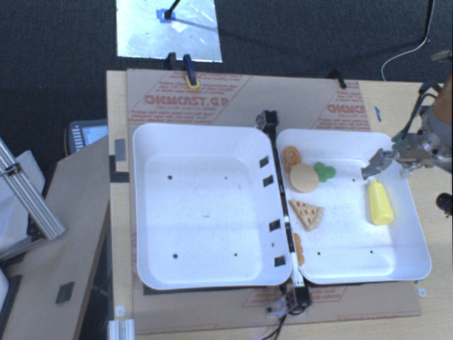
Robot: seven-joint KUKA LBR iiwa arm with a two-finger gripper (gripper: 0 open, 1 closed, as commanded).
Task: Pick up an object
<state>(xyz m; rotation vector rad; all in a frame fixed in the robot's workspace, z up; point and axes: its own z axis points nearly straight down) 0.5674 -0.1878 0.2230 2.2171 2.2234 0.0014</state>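
The right bin [396, 261] holds several small objects. A yellow bottle [380, 202] lies lengthwise near its right wall. A tan round bun [304, 178] sits by the left wall, with a green piece [325, 171] touching its right side and an orange pretzel [291, 156] behind it. A pizza slice [307, 214] lies in front of the bun, and an orange piece [298, 248] rests against the divider further forward. My gripper [374, 166] hangs over the bin's back right part, just behind the bottle's top end. Nothing shows in its grasp.
The left bin [152, 261] stands beside the right one, joined by a black clamp strip [277, 204]. A shiny metal sheet [168, 20] lies behind the bench. A cable [407, 48] trails at the back right.
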